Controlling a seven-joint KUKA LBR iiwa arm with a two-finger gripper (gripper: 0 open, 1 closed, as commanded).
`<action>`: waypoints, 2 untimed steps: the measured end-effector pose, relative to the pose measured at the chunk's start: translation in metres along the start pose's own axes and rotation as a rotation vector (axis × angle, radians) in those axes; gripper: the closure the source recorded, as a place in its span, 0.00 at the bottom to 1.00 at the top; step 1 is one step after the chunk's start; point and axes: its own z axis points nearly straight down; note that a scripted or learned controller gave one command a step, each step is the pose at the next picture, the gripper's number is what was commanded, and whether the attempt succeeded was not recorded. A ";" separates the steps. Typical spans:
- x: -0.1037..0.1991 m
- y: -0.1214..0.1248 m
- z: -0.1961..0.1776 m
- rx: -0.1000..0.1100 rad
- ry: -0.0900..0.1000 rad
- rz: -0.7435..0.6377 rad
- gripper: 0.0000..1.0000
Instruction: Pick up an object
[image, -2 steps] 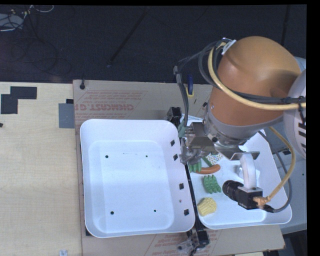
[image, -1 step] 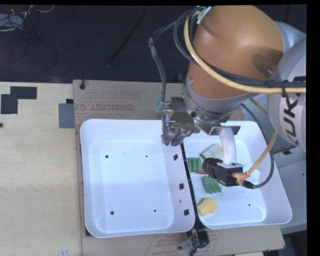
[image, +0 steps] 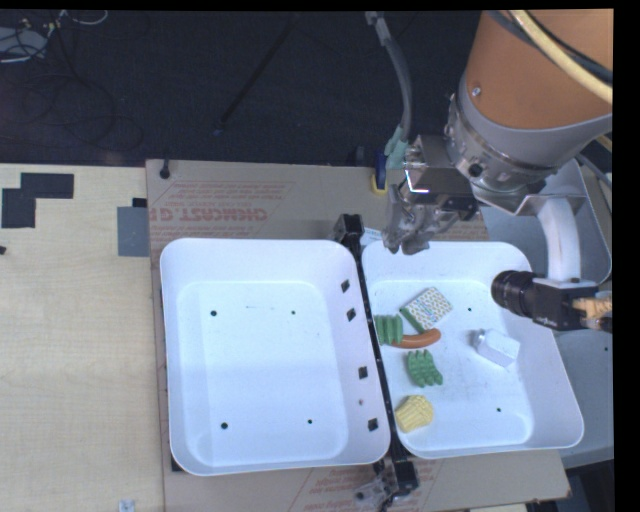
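2 white bins sit side by side on my bench. Claw (image: 408, 238) hangs over the far left corner of the right bin (image: 545, 425); I cannot tell how it is set, and I see nothing held. Objects lie nearer the bin's left edge, well short of the claw: checkered block (image: 427, 305), orange sausage (image: 419, 339) touching a green piece (image: 388, 328), green ridged piece (image: 423, 369), yellow corn (image: 414, 412). White block (image: 496, 347) lies mid-bin. Left bin (image: 180, 400) adjoins.
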 end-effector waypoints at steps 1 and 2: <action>-0.085 -0.015 0.207 0.013 -0.001 0.005 1.00; -0.193 -0.014 0.248 0.009 0.000 0.007 1.00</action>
